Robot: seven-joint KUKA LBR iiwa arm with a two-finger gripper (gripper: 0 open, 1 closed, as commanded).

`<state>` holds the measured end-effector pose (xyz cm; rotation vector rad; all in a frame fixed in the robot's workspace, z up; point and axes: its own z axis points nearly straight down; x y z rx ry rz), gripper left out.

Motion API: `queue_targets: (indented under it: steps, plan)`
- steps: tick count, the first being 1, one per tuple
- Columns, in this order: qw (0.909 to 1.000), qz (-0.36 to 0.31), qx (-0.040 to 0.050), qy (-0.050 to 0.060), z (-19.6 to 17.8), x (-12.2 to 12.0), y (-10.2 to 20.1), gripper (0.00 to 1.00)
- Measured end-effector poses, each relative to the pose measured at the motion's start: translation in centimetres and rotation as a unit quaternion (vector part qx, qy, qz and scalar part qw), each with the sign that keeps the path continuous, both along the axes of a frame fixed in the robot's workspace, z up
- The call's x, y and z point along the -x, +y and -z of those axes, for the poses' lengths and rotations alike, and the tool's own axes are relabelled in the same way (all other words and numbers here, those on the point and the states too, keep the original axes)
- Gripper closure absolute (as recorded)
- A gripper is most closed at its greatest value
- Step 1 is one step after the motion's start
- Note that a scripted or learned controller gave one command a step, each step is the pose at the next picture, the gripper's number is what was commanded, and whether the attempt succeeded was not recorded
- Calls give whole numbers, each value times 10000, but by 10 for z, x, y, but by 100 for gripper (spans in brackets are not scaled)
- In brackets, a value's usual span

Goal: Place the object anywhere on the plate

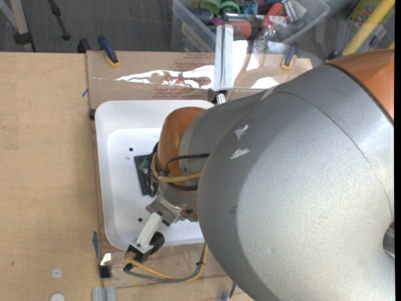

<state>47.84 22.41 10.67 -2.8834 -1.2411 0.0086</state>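
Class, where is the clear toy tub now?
The clear toy tub sits at the top of the camera view, right of centre, beyond the bench, near a blue clamp.

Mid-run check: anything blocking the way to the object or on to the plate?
Cannot fully tell: the arm covers most of the white bin, hiding whatever lies beneath its wrist. On the bare strip of bin floor at the left, nothing visible stands in the way.
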Motion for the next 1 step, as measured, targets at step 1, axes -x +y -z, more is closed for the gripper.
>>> queue_targets:
  steps: [1]
  plan:
    - [9753, -2208, -14, -6, 8, -8, 0, 100]
